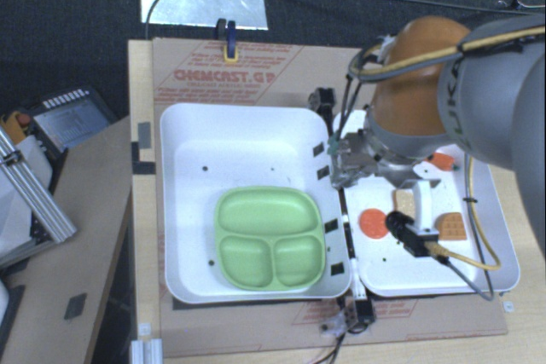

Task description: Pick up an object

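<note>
Above seam between bins we see gripper point(344, 166), open or closed we cannot tell; green plate point(269, 236) in left bin point(192, 183), red disc point(373, 222) in right bin point(388, 270).

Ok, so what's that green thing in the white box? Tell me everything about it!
It's a pale green plate with rounded corners, and it looks like smooth plastic. Raised ridges split it into three sections: one long one on the far side and two smaller ones on the near side. It lies flat, right way up, on the floor of the left bin, tucked toward the bin's near right corner. It rests on the bin and nothing else touches it.
</note>
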